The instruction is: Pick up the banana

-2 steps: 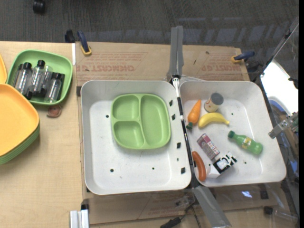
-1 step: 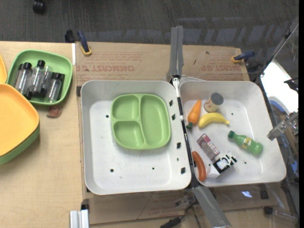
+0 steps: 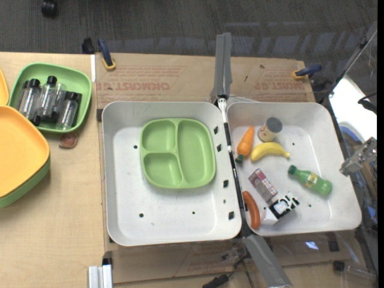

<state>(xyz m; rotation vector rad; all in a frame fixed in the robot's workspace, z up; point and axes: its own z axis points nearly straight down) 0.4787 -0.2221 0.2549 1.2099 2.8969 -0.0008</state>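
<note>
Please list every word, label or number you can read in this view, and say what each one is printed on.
"CHEMCAST": red print, seen upside down, on the left of the cardboard sheet behind the bins.
A second red print on the cardboard's right: too faint to read.
Labels on the small packet, green bottle and vials: too small to read.

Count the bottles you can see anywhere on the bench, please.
5. One green bottle lies in the right bin, right of the banana. Four dark-capped clear bottles lie side by side in the green tray at far left; more could be hidden there.
</note>
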